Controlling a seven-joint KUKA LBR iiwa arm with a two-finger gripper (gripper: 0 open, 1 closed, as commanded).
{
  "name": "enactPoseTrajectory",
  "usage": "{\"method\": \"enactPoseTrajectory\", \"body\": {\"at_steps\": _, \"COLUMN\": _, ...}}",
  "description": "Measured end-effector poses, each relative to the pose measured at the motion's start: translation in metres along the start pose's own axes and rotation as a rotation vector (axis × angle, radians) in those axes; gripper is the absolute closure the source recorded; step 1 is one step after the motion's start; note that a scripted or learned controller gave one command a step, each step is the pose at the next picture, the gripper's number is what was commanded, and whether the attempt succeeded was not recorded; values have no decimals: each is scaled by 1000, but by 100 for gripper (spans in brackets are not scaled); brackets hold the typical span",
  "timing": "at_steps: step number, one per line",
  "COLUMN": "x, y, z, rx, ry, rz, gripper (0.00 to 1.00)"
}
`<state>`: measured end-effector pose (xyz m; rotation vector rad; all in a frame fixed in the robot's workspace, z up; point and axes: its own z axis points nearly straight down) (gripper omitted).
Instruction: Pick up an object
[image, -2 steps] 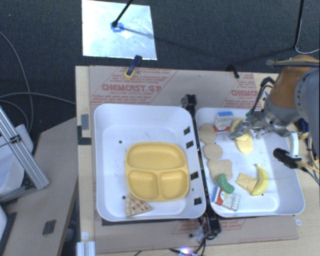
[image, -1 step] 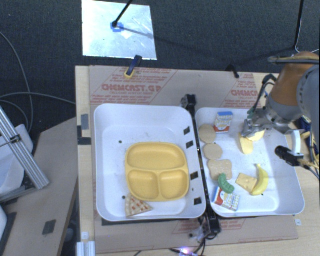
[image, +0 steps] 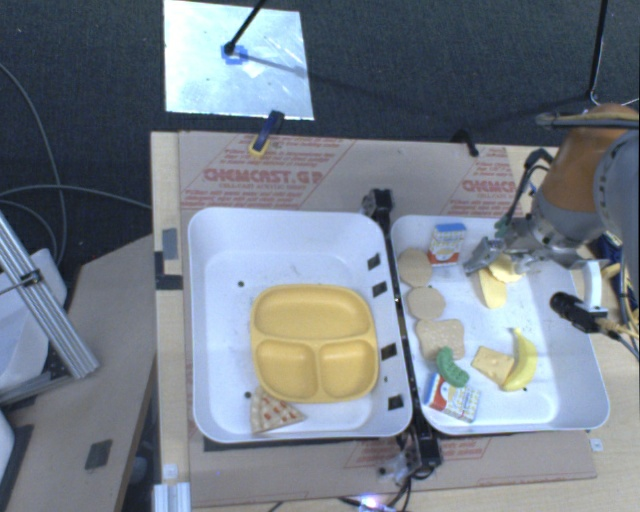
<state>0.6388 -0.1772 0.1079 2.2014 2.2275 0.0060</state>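
Observation:
My gripper (image: 498, 256) hangs low over the upper right part of the right bin (image: 575, 405), at the end of the grey arm with its orange band (image: 585, 170). Directly under it lies a pale yellow food piece (image: 492, 288), which seems to touch the gripper's tip. A small milk carton (image: 448, 243) stands just to the gripper's left. Further down the bin lie a banana (image: 519, 360), a cheese wedge (image: 489, 362), a green pickle (image: 452, 367) and a small colourful box (image: 452, 398).
Two round crackers (image: 414, 267) (image: 426, 302) and a square cracker (image: 441, 335) lie along the right bin's left side. The left bin (image: 215, 260) holds a yellow divided tray (image: 315, 342) and a pizza slice (image: 272, 411).

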Motion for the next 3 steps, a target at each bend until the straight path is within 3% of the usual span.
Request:
{"method": "enactPoseTrajectory", "body": {"at_steps": 1, "x": 97, "y": 23, "z": 3, "rx": 5, "ry": 8, "rz": -1, "gripper": 0}}
{"method": "enactPoseTrajectory", "body": {"at_steps": 2, "x": 91, "y": 32, "z": 21, "rx": 5, "ry": 1, "rz": 7, "gripper": 0}}
{"method": "enactPoseTrajectory", "body": {"at_steps": 3, "x": 91, "y": 33, "z": 9, "rx": 2, "ry": 1, "rz": 5, "gripper": 100}}
